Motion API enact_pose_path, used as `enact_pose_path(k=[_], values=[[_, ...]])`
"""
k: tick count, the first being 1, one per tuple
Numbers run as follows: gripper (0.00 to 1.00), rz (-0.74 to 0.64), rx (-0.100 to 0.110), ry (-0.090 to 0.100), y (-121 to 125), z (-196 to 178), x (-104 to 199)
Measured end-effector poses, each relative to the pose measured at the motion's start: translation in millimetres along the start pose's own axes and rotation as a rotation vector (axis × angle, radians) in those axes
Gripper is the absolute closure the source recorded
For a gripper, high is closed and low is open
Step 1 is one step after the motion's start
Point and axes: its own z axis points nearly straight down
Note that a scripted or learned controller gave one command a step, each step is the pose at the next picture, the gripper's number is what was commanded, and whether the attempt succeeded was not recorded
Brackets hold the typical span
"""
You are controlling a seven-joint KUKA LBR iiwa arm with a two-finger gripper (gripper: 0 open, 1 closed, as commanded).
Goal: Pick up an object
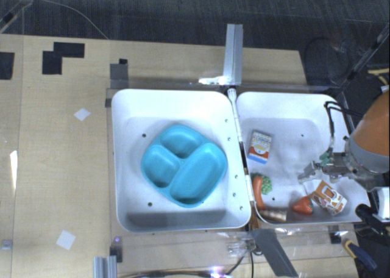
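Observation:
The right bin (286, 112) holds several small things. A white carton with orange and blue print (260, 147) lies near its left wall. A toy carrot (258, 190) with a green top lies below it, and a brown piece (275, 214) rests at the front wall. A red-orange item (303, 206) and an orange-and-white packet (329, 200) sit at the front right. My gripper (320, 170) hangs low over the right side of this bin, just above and behind the packet. The view is too small to show anything between the gripper and the packet.
The left bin (131, 149) carries a blue divided plate (184, 164) in its middle. A metal post (233, 51) stands behind the seam between the bins. The arm's orange band (373, 129) overhangs the right bin's right wall, with cables beside it.

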Motion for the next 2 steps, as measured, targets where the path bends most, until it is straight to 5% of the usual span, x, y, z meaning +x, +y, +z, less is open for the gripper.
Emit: enact_pose_path(k=[1,2], values=[[0.0,-0.078,-0.006,-0.001,2.6,28.9,-23.7],[1.0,-0.079,-0.019,-0.005,7.2,15.7,-23.7]])
